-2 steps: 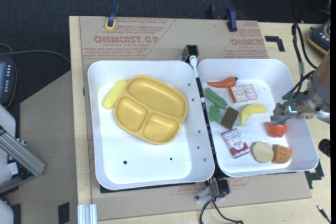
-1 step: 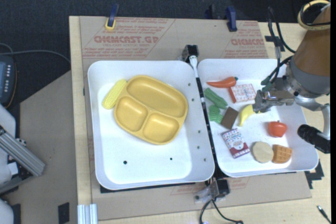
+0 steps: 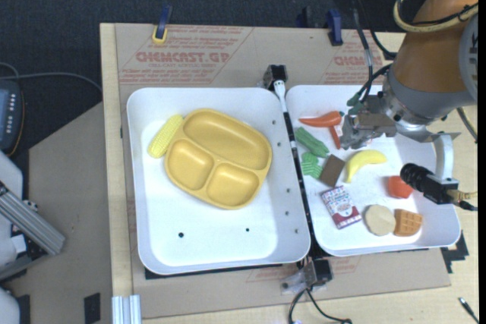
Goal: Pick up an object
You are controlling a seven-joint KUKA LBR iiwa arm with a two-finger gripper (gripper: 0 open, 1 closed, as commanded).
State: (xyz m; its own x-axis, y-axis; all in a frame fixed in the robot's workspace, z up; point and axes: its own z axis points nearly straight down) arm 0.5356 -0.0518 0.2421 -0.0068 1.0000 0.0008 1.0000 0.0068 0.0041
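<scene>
My gripper [image 3: 354, 131] hangs over the upper part of the right bin [image 3: 448, 235], just right of an orange chili pepper [image 3: 320, 119]. Below it lies a yellow banana [image 3: 365, 162], with a brown block [image 3: 332, 170] to that banana's left. Two green pieces [image 3: 310, 142] [image 3: 311, 164] sit near the bin's left wall. A red tomato [image 3: 399, 187], a red packet [image 3: 341, 206], a round cookie [image 3: 380, 220] and a waffle [image 3: 408, 223] lie toward the front. The arm's body hides the bin's upper right corner.
The left bin [image 3: 152, 239] holds a yellow divided plate [image 3: 217, 157] and a corn cob [image 3: 165, 135] at its upper left. A black cable fitting [image 3: 427, 182] on the arm hangs over the tomato. Clamps [image 3: 160, 33] sit on the cardboard's far edge.
</scene>
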